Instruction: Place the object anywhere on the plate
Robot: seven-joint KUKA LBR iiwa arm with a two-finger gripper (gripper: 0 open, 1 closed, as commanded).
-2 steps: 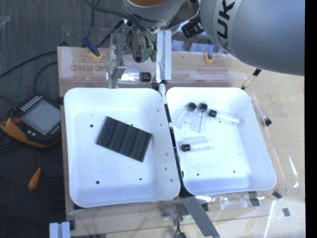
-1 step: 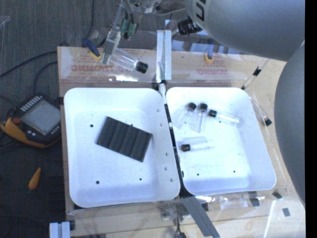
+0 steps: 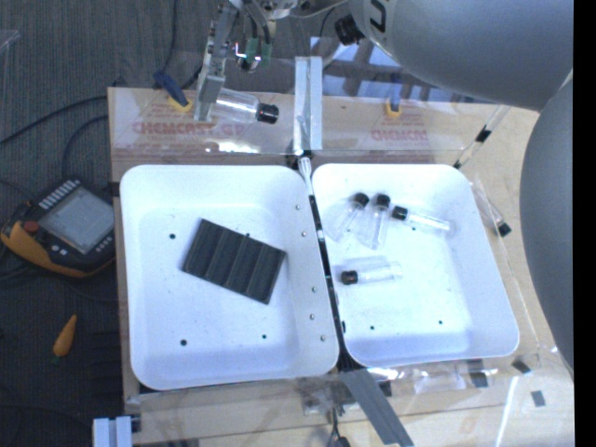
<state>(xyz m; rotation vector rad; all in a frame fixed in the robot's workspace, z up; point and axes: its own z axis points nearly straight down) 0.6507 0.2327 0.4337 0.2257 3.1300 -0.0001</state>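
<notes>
The gripper (image 3: 209, 87) hangs high over the far edge of the bench, beyond the left bin (image 3: 149, 352); its fingers close on a clear vial (image 3: 237, 109) with a black cap, the glass body caught at the fingertips and the cap end free; the vial is therefore carried, not lying in either bin. The vial's long axis runs roughly level across the view, cap pointing toward the seam between the bins, at a right angle to the downward-hanging fingers.

The plate (image 3: 233, 260), a dark ribbed rectangle, lies flat on the floor of the left bin, slightly skewed, its long side running from upper left to lower right; it sits nearer the camera than the gripper and almost straight below it in the picture, a shade toward the seam; the two are well apart, with the bin's far rim between them.

Judgement: the coming move is a travel toward the viewer, over that rim, then a descent; little sideways correction looks necessary, and the plate is broad enough to take the vial at any heading.

Four more capped vials (image 3: 372, 217) rest in the right bin (image 3: 494, 324), clear of the path.
</notes>
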